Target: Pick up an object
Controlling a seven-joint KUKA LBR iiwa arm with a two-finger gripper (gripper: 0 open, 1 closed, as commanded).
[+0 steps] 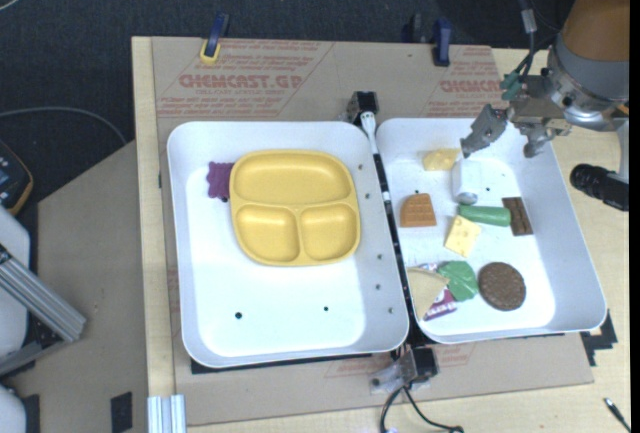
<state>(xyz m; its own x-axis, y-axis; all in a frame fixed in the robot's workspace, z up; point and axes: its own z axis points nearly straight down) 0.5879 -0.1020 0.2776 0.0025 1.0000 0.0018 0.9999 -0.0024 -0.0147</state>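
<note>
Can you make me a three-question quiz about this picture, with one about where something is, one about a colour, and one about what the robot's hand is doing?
1. Where is the divided tray?
A. left bin
B. right bin
C. on the floor

2. What colour is the thing peeking out beside that tray?
A. orange
B. purple
C. white

3. What is the hand doing?
A. gripping the round brown cookie
B. resting in the left bin
C. hanging open above the right bin

Answers:
1 A, the yellow tray lies in the left bin.
2 B, it is purple against the tray's left edge.
3 C, its fingers are spread with nothing between them; the cookie lies apart.
</note>
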